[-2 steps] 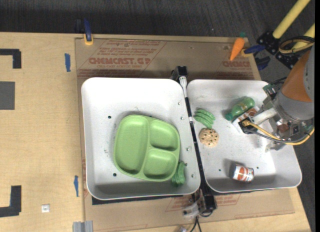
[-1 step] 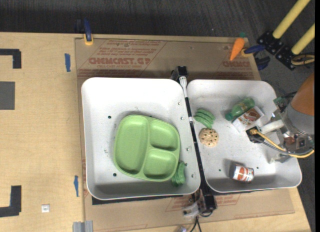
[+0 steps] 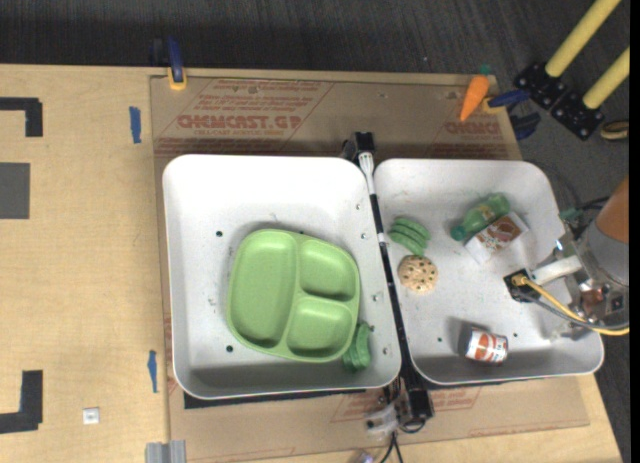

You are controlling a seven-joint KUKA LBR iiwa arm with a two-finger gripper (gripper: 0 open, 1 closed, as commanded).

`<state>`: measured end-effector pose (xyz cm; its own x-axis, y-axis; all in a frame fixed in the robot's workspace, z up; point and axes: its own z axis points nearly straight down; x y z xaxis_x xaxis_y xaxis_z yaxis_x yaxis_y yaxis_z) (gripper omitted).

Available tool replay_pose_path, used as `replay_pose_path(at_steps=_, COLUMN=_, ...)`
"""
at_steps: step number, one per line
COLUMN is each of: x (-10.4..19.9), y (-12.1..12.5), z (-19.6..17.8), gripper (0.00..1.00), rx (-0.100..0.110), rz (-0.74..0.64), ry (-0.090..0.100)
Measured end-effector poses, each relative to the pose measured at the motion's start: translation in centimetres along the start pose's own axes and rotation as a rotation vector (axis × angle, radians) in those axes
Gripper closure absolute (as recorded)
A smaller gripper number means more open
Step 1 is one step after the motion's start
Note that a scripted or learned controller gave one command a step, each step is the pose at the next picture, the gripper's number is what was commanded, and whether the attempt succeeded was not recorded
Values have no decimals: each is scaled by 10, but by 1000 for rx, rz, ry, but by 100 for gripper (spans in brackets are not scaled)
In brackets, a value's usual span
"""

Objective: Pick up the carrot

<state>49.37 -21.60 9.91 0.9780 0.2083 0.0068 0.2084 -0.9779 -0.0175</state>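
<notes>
The carrot point(image 3: 474, 97) lies outside both bins on the far bench just beyond the right bin point(image 3: 440, 183), so the arm at that bin's right edge must reach past its far rim

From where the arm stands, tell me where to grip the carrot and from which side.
The carrot lies outside the bins on the board behind the right bin, slanted, green top farthest back. Probably best: descend from above and close across its thicker orange middle, fingers crosswise to its length.

Even overhead light, mildly soft focus
</notes>
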Motion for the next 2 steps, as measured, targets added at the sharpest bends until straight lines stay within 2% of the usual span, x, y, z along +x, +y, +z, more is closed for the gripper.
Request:
replay_pose_path(at_steps=1, x=-8, y=-6, z=10, gripper=0, rx=19, rz=-241, ry=2)
replay_pose_path(at_steps=2, x=-8, y=-6, z=10, gripper=0, rx=18, rz=-242, ry=2)
